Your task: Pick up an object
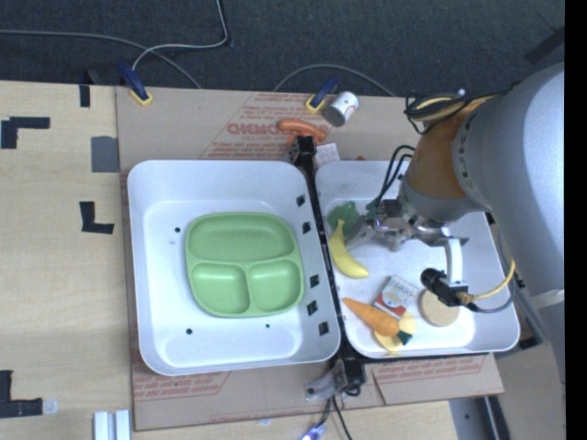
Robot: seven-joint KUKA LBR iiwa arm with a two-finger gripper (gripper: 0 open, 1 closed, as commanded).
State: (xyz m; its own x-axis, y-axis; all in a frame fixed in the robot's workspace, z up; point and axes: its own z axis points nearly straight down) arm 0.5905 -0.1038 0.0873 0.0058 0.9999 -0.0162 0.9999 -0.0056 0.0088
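Nearest you, the carrot lies just below the banana, which is likely the target, since your end effector hangs just right of it, whether spread or pinching I cannot tell.

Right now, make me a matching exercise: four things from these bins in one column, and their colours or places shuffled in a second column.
Things:
1. plate
2. banana
3. carrot
4. gripper

Matches:
A. orange, near the right bin's front edge
B. green, in the left bin
C. above the right bin, beside the banana
D. yellow, along the right bin's left wall

Pairs: 1-B, 2-D, 3-A, 4-C
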